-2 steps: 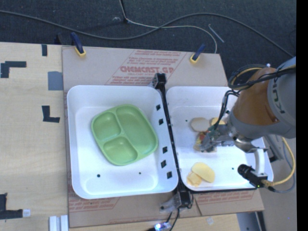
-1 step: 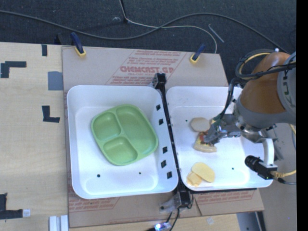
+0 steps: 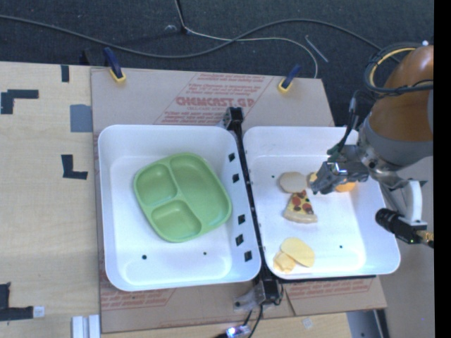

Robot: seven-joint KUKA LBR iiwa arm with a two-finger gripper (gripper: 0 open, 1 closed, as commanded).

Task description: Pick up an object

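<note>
The tool [image 3: 325, 180] is seen low inside the right bin [image 3: 366, 255], at the end of the grey arm [image 3: 394, 136] with its orange band, which enters from the right of the view. Whether the tool is released or clenched cannot be told; its dark tip is too small and blurred, and nothing is plainly seen between its parts.

Just to the left of the tool, a flat beige piece [image 3: 290, 182] is laid on the bin floor, very close to the tip; contact cannot be confirmed. Just below and slightly left of the tool, a toy pizza slice [image 3: 301, 207] is found, lying flat. Directly to the right of the tool, an orange-yellow object [image 3: 346, 185] is partly hidden by the wrist. Further below the tool, towards the near rim, two yellow pieces [image 3: 294, 254] are stacked or overlapped.

Well to the left of the tool, beyond the black divider, the left bin [image 3: 113, 153] is occupied by a green divided plate [image 3: 182, 196], lying flat. Both bins are carried on a cardboard sheet [image 3: 204, 97] clamped to the wooden surface [image 3: 35, 210].
</note>
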